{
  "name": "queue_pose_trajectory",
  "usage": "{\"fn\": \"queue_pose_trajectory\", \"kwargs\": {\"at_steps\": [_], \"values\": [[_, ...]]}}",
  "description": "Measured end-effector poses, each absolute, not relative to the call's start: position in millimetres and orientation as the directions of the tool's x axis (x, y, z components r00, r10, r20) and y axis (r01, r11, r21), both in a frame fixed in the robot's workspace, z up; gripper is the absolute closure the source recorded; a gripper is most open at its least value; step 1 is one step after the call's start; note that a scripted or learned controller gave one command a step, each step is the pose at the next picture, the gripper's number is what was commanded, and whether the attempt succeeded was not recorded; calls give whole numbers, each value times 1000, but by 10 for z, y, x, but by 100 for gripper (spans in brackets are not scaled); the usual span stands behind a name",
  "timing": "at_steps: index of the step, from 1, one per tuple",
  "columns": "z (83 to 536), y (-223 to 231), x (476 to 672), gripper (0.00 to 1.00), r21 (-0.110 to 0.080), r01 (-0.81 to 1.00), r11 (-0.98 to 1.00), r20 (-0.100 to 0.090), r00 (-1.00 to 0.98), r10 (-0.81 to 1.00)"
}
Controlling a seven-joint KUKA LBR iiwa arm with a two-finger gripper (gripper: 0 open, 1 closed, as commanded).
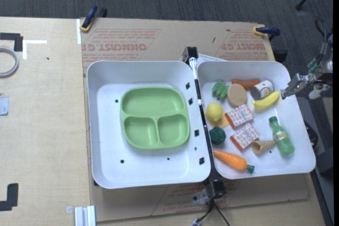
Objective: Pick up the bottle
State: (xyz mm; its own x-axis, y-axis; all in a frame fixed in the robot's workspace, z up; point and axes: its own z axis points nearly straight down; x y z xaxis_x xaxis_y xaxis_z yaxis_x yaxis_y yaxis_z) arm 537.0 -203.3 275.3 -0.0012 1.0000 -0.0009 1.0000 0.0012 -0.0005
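Note:
The bottle (pixel 281 137) is green with a yellow-green label. It lies on its side near the right wall of the right bin (pixel 303 164), cap pointing towards the back. My gripper (pixel 296 85) hangs over that bin's right rim, behind the bottle and well apart from it. It points left towards a banana (pixel 266 99). Nothing shows in its grasp.
Beside the bottle lie an ice-cream cone (pixel 263 145) and two red-and-white boxes (pixel 242 124). The same bin holds a can (pixel 262 89), a lemon (pixel 214 112), broccoli (pixel 220 89) and carrots (pixel 231 159). The left bin (pixel 100 129) holds a green divided tray (pixel 155 117).

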Motion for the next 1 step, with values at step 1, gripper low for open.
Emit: {"fn": "queue_pose_trajectory", "kwargs": {"at_steps": [1], "values": [[2846,-2035,5376,100,-1,1000,4,-2,-4,1000]]}}
